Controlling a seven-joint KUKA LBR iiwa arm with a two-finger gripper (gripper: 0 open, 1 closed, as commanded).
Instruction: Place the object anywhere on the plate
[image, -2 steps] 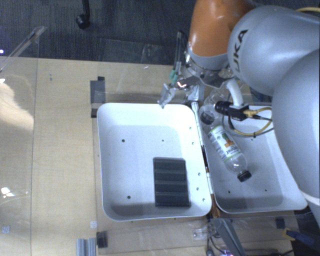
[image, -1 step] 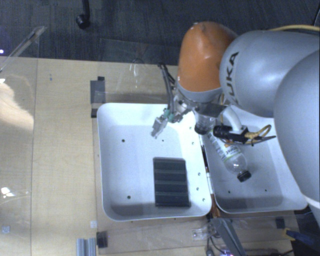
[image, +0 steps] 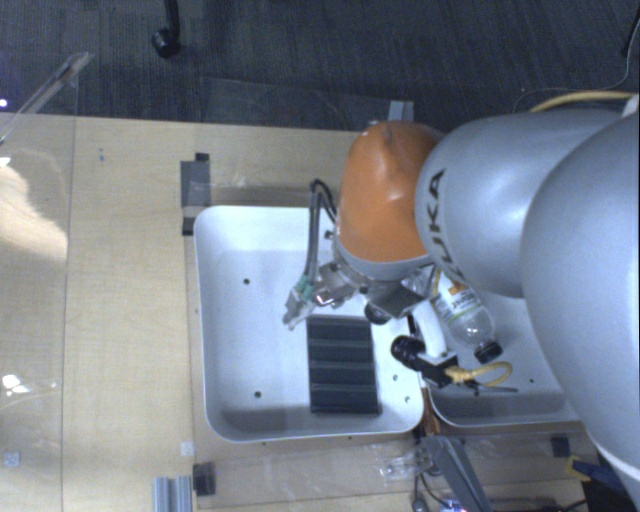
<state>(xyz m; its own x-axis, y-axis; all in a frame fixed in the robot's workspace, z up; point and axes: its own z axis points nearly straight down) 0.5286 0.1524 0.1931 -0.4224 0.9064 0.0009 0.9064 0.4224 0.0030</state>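
A black slab (image: 343, 365) with ridges across it lies flat in a white bin (image: 240, 330). Everything here is told from that slab. The bin's bare white floor shows to the left of the slab and above it. The bin's lower wall is just below the slab.

The big grey arm (image: 520, 200) comes in from the right of the slab and hangs over it. Its orange band (image: 385, 195) sits above the slab's top edge (from here it looks like a fat orange ball). The gripper (image: 305, 297) pokes out from under the band. It is just above the slab's top left corner, very near it. I cannot tell if the gripper is open or closed, or if it has anything in it. That part is too small and dim.

A clear bottle (image: 462, 315) lies on its side to the right of the slab, in the other bin (image: 490, 408). Its dark cap points down and away from the slab. The arm hides the bottle's far end. The bottle is well apart from the gripper.

The pale wooden bench (image: 120, 300) spreads out to the left of the slab, past the bin wall.
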